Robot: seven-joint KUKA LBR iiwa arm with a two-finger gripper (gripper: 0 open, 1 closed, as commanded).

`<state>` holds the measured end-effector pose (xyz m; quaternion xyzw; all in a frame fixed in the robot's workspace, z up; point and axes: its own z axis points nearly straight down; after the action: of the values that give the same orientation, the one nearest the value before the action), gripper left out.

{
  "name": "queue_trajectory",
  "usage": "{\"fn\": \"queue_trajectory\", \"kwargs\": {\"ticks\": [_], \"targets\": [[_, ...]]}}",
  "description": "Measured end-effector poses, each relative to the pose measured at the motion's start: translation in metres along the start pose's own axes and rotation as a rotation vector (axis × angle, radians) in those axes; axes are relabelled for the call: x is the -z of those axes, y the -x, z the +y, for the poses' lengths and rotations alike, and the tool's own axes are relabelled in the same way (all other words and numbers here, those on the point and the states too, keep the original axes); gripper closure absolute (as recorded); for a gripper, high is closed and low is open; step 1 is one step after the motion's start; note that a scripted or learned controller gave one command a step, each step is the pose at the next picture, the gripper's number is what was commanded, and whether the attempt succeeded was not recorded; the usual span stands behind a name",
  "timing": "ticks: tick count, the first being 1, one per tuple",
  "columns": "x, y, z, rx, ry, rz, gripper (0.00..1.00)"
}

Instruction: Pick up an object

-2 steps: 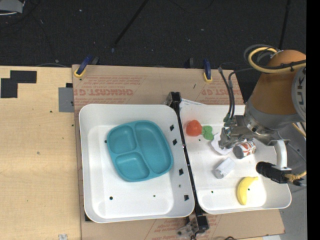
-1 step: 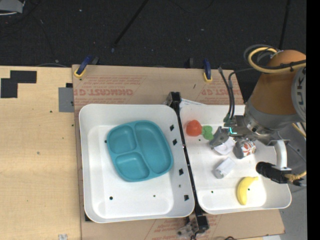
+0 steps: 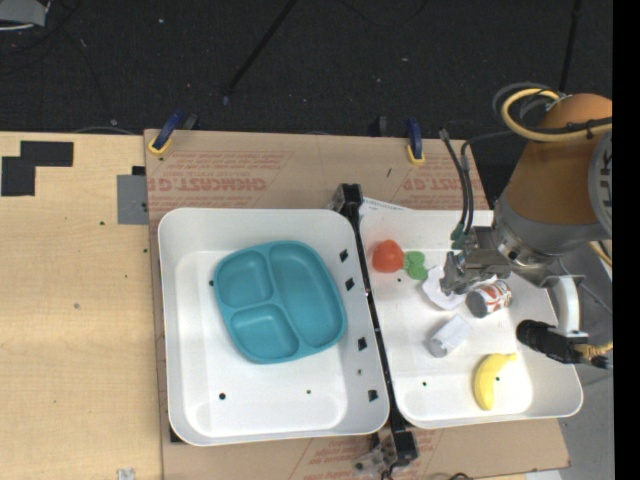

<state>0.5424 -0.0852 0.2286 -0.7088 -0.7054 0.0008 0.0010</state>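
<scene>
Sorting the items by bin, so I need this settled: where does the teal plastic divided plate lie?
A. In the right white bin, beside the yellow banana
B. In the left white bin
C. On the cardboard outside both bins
B: the teal plastic divided plate lies flat inside the left white bin, across the divider from the yellow banana.

Black backdrop (image 3: pixel 300 48), cardboard-covered wooden bench (image 3: pixel 70 308)

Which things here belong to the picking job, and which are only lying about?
For the job: claw, red toy, green toy, can, grey piece, banana, right bin.
Lying about: blue plate, left bin, clamps.
</scene>
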Motion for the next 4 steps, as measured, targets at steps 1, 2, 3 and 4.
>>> {"fn": "queue_trajectory", "kwargs": {"ticks": [1,2,3,4], "targets": [[0.000,0.000,0.000,0.000,0.000,0.000,0.00],[0.010,0.001,0.000,-0.001,0.000,0.000,1.00],[0.009,0.001,0.000,-0.002,-0.001,0.000,0.00],[0.019,0.001,0.000,-0.002,-0.001,0.000,1.00]]}}
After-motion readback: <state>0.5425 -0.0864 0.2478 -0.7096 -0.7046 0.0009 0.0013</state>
